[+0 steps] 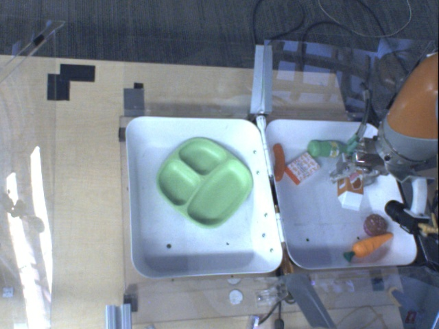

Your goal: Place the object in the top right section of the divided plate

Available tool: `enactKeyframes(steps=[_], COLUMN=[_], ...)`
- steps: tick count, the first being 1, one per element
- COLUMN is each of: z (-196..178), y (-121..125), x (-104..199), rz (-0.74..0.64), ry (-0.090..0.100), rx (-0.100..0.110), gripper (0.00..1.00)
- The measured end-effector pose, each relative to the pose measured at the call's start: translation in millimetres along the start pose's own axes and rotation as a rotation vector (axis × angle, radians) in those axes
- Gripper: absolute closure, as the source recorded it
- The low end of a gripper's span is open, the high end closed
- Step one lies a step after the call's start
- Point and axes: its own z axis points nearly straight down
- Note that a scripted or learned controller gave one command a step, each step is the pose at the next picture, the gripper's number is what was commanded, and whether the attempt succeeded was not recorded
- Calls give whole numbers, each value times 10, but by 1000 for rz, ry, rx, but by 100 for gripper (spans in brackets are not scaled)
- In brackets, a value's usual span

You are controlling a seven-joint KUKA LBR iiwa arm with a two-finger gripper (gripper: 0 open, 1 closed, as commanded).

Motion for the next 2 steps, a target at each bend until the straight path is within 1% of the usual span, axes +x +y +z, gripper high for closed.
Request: enactKeyframes(steps=[1,2], z=[-401,200], y=[644,608], x=[1103,1849], rz=[-71,-243], ry=[2,3], rx=[1,4], gripper=[100,100])
